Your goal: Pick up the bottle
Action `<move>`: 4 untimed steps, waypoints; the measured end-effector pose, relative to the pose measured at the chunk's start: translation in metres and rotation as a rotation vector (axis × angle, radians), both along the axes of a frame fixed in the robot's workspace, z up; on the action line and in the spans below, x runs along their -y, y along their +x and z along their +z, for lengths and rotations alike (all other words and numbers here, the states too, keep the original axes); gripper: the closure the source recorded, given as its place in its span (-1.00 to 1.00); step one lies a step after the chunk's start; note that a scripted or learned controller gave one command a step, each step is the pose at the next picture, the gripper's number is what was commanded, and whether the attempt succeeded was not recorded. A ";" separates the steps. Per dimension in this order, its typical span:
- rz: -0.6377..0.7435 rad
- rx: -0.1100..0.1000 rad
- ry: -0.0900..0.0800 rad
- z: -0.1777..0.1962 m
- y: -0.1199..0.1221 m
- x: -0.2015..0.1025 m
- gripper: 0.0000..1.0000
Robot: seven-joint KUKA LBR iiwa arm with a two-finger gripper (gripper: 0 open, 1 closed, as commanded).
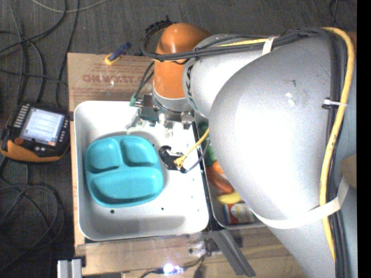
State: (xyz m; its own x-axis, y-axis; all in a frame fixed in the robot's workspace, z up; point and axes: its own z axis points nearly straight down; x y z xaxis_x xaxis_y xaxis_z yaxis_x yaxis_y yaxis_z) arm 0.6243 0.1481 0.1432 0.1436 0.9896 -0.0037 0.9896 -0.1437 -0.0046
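**Bottle tucked under the arm, pincer over the other bin**

Best guess for the bottle [239,213]: the red-and-white labelled thing in the narrow visible strip of the right bin [215,223]. Too little on show to be sure. Lies near that bin's front end, just beside a yellow thing [230,198], with an orange thing [220,181] a little further back. Mostly covered by the bulk of the grey arm [278,126].

Probably light, stiff and smooth, so likely to slip or roll if pinched off-centre. Looks best taken across the body at the label, square to its long axis. Crowded by neighbours, so little room either side for a clean entry.

Gripper [164,119] low over the far end of the left bin [174,216], just beyond the teal divided plate [124,169]. Released or clenched: cannot tell from this angle. Nothing seen held.

Bottle well apart from the pincer: across the wall between the bins, and toward the front of the bench. Calls for a lift, a crossing to the right bin, then a fresh descent.
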 end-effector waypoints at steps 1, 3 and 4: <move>-0.458 -0.001 -0.003 -0.014 -0.042 -0.049 -1.00; -0.138 0.003 -0.003 0.103 0.002 -0.085 -1.00; 0.078 0.025 0.007 -0.030 -0.072 -0.086 -1.00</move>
State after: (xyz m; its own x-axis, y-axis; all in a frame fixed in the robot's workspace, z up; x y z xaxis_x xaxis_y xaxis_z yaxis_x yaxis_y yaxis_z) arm 0.5526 0.2337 0.1128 0.0662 0.9978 0.0054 0.9976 -0.0663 0.0193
